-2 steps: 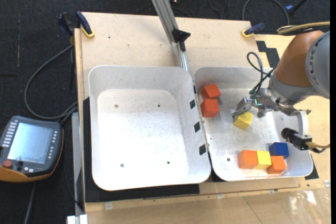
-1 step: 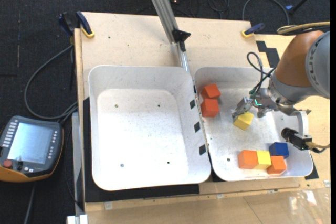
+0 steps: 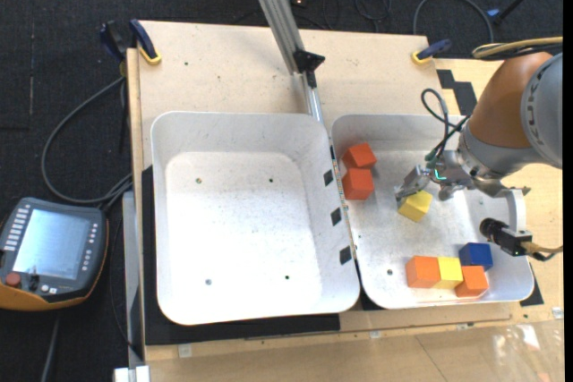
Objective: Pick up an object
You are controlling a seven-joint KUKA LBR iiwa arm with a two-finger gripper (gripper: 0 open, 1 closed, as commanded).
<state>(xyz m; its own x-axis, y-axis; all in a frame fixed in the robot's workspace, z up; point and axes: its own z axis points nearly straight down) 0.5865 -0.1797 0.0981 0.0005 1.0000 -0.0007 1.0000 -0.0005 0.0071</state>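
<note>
In the right bin (image 3: 501, 292), a small yellow block (image 3: 414, 207) lies tilted near the middle. My gripper (image 3: 414, 190) hangs directly over it, its tip at the block's top edge. Whether the block is gripped or only touched is hidden by the wrist. Two orange-red blocks (image 3: 358, 171) sit stacked close together by the bin's left wall. Along the front wall lie an orange block (image 3: 423, 271), a yellow block (image 3: 448, 270), an orange block (image 3: 472, 281) and a blue block (image 3: 476, 255).
The left bin (image 3: 170, 139) stands beside the right one, sharing a raised divider (image 3: 338, 201). A metal strut (image 3: 273, 0) slants in from the back. The arm (image 3: 515, 116) reaches in from the right. A teach pendant (image 3: 49, 250) lies off the bench at left.
</note>
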